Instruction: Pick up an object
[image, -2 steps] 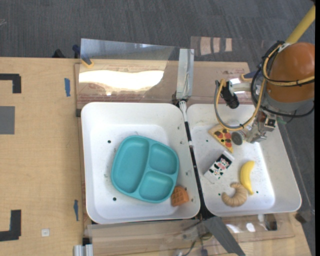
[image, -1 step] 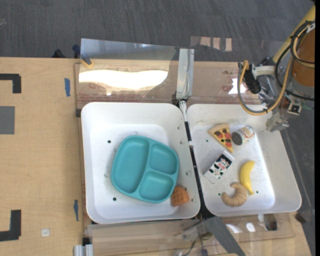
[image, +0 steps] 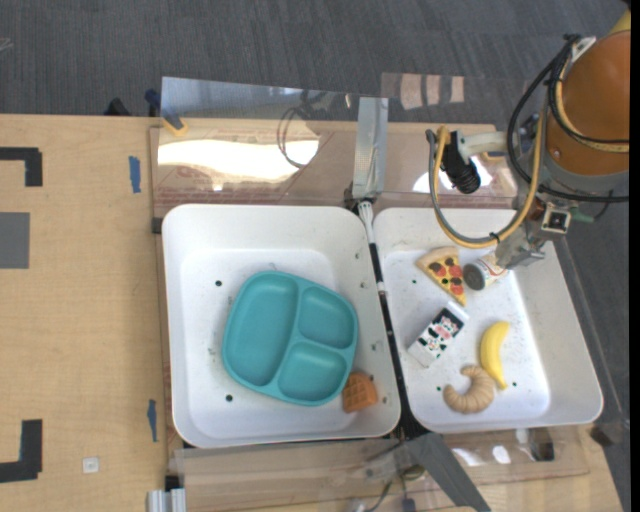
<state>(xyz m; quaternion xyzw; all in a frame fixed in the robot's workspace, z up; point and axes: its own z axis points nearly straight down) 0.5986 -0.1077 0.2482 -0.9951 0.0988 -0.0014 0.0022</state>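
Camera view from above the bench finds the grey two-finger gripper (image: 507, 252) lowered over the upper part of the right-hand shallow white bin (image: 570, 330), its tip just beside a small round grey-and-white object (image: 480, 275); whether its fingers stand wide or narrow cannot be told from this slant, and nothing is visibly held. Using the wedge-shaped toy pizza slice (image: 445, 272) as the landmark: the round object lies touching or nearly touching its right side, with the gripper just beyond that, up and to the right. Below the slice sits a small black-and-white carton (image: 437, 336), whose printed face is too small to read. Down and to the right of the slice lies a yellow plastic banana (image: 494, 351), its long axis running roughly up and down the frame, and below that a tan toy croissant (image: 470, 391) near the bin's lower wall. Well to the left of the slice, in the left-hand white bin (image: 190, 300), rest a teal three-compartment plate (image: 290, 338) and, at its lower right edge, a small orange-brown pastry-like toy (image: 359, 393). By position, the round object and the pizza slice are the likeliest targets, lying just down and left of the gripper.
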